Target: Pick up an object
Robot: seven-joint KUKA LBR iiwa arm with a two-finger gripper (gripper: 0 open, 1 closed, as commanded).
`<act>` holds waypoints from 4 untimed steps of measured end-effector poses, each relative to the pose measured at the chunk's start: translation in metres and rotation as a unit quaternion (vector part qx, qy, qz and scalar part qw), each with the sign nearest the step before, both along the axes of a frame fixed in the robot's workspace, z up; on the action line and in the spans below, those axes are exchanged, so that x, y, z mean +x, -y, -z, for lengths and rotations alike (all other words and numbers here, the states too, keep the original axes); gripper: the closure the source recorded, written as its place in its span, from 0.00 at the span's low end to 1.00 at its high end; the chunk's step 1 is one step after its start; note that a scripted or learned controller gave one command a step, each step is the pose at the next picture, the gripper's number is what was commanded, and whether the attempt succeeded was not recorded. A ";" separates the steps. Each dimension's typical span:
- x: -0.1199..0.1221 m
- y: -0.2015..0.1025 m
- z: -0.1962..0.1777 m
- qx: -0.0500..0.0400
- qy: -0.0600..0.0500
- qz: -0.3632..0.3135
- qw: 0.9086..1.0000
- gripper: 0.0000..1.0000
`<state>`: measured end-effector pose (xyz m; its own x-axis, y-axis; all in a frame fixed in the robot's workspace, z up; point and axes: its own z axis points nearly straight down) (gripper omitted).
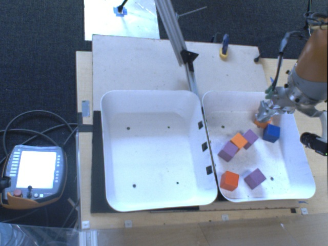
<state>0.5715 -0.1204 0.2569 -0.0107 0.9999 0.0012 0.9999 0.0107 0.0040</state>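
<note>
White left bin (118, 137) is bare, the right bin (302, 173) holds light, stiff cubes, best pinched across flat faces, and at its one o'clock the tool (266, 114) sits over an orange cube (261, 122), grip state untellable.

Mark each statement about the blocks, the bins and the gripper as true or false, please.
1. All blocks lie in the right bin. True.
2. The blue block lies in the left bin. False: it is in the right bin.
3. The gripper is over the right bin's far part, at an orange block. True.
4. There are five purple blocks. False: three are visible.
</note>
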 end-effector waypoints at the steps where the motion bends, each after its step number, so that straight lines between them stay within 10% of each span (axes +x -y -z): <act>1: 0.006 -0.052 -0.005 0.000 0.000 0.000 1.000 1.00; 4: 0.018 -0.208 0.030 0.000 -0.002 0.000 1.000 1.00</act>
